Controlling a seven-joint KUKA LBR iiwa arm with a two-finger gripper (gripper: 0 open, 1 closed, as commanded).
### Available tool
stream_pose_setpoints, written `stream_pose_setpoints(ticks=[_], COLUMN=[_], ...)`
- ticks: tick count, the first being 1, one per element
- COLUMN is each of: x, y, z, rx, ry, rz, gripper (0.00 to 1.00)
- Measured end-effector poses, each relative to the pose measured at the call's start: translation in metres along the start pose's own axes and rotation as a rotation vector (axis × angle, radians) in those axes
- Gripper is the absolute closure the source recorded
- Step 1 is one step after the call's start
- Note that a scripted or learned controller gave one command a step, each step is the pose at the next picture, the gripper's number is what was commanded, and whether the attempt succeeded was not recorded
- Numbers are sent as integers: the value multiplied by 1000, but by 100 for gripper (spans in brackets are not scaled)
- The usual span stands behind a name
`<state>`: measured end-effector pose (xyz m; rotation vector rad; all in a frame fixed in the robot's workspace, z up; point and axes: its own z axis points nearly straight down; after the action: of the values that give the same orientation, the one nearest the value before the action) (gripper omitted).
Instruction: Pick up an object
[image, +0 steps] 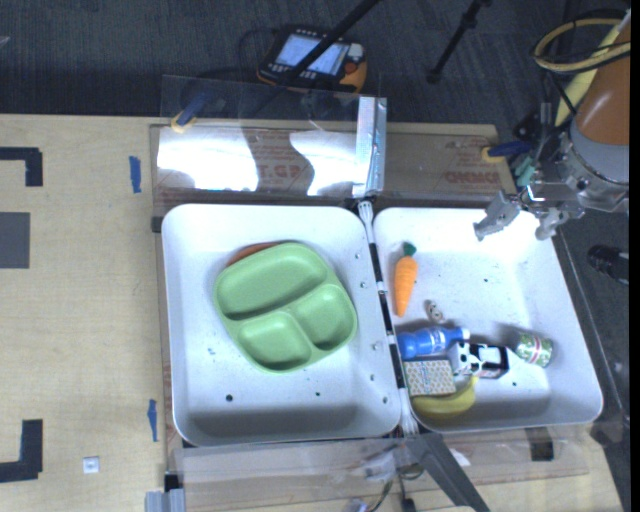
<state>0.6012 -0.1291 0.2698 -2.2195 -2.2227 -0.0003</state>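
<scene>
My gripper (521, 216) hangs above the back right corner of the right bin (500, 275), its two grey fingers spread apart with nothing between them. Below it, the right bin holds an orange carrot (403, 282) near the left wall. A blue can (431, 342), a small green can (533, 349), a black-and-white toy (485, 361), a speckled sponge-like pad (428, 378) and a yellow banana (447, 402) cluster along the front. All of these lie well clear of the gripper.
The left bin (190, 330) holds a green divided plate (285, 305) with something orange-red peeking out from under its back edge. A clear plastic panel (370, 145) stands behind the bins. A small brown item (434, 311) lies mid-bin on the right.
</scene>
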Motion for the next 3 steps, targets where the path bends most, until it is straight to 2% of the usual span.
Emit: stream_pose_setpoints(ticks=[1, 2, 3], x=[62, 74, 66], y=[-77, -58, -61], z=[71, 86, 85], rx=[0, -2, -2], ry=[0, -1, 0], rz=[-136, -80, 48], gripper=[0, 0, 0])
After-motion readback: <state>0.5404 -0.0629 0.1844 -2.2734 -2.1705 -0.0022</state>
